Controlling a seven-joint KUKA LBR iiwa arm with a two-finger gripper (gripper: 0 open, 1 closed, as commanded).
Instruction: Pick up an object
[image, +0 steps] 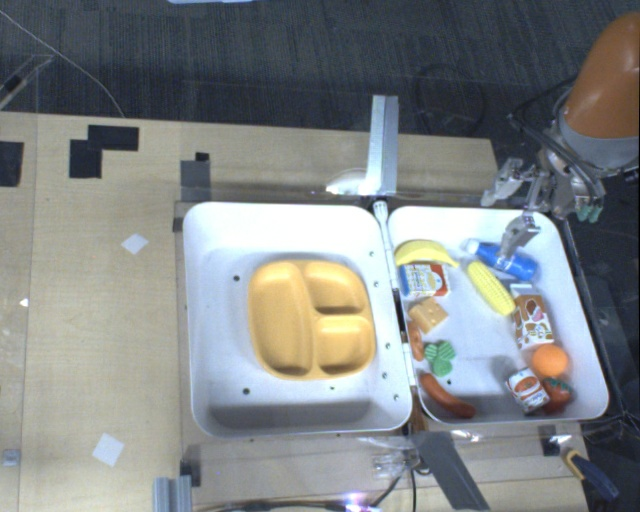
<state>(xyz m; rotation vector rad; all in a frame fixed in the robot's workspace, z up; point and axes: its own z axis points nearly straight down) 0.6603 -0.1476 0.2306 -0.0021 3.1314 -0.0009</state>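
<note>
The right bin (590, 330) holds several toy foods. Among them are a banana (424, 251), a corn cob (490, 287), a blue bottle (506, 261), a small red and white carton (426, 279), a cracker (428, 315), a green broccoli piece (437, 355), a sausage (447, 396), an orange (549, 360), a juice box (532, 320) and a small can (526, 388). My gripper (521, 233) hangs at the bin's far right corner, just above the blue bottle. Nothing is seen held in it.
The left bin (210, 300) holds a yellow compartment tray (308, 318). A metal post (384, 140) stands at the back between the bins. The arm's orange band (606, 80) rises at the upper right. Bare wooden bench lies to the left.
</note>
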